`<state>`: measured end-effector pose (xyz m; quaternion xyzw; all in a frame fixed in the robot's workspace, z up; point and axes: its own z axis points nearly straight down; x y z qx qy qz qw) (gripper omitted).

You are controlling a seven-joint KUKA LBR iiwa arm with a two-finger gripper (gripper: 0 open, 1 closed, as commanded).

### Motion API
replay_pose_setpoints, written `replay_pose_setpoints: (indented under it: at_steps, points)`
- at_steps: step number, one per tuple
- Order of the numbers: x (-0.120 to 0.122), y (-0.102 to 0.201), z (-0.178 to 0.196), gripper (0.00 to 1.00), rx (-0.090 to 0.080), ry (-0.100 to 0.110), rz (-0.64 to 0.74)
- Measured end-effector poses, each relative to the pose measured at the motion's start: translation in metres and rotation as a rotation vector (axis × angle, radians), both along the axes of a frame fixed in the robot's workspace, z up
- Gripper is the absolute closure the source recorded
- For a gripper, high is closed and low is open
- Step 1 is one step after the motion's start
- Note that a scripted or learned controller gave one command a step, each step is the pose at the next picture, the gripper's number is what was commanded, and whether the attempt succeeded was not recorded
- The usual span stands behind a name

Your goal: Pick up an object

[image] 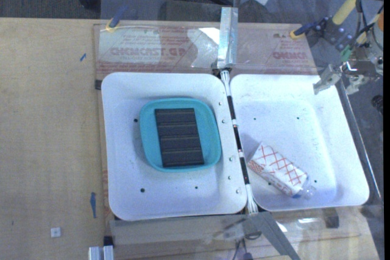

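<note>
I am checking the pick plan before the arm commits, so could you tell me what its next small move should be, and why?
Probably bring the gripper inward and down toward the red-and-white packet. The gripper sits at the far right edge of the right bin, well away from the packet, which lies flat near that bin's front left corner. The teal dish in the left bin is farther off.

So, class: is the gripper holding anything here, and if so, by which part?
Nothing is held. The gripper sits at the right bin's far corner, while the red-and-white crosshatched packet lies apart on that bin's floor.
</note>
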<state>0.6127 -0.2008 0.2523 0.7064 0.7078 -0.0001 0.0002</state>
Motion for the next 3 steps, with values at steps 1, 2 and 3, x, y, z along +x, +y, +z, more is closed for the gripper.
replay_pose_setpoints:
  at_steps: [1,2,3]
  points:
    - [-0.086,0.055,-0.044,0.0,0.0,0.001,0.004]
    - [-0.13,0.069,-0.108,0.0,-0.003,-0.012,0.26]
    - [-0.121,0.068,-0.123,0.0,-0.01,-0.039,0.296]
